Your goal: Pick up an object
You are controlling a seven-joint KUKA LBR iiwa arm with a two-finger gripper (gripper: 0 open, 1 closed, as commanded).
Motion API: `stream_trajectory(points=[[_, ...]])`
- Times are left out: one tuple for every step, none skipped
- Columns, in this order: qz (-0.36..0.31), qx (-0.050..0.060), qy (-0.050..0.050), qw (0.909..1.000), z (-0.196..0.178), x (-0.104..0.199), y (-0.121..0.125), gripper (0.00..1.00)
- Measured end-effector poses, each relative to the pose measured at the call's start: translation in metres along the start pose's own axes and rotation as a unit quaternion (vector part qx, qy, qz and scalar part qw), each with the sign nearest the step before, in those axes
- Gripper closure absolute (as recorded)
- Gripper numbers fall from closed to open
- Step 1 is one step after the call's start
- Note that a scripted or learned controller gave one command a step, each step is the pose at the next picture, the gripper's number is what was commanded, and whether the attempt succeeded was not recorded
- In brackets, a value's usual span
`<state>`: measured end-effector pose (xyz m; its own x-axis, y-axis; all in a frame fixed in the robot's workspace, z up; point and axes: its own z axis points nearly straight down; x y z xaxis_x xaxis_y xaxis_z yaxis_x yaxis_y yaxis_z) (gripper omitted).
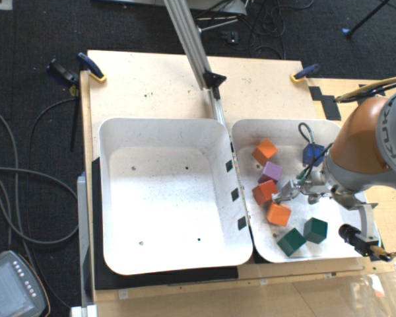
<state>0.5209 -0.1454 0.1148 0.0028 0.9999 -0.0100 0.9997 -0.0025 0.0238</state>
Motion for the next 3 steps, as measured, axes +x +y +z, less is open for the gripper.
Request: stream_trajectory(points=[[-0.001,0.01,0.005,0.9999,-0.001,0.004,-0.005,1.0],[-0.002,0.009,0.004,1.0,-0.062,-0.001,-0.006,1.0],[-0.003,0.008,0.004,1.0,-0.116,-0.002,-0.003,1.0]])
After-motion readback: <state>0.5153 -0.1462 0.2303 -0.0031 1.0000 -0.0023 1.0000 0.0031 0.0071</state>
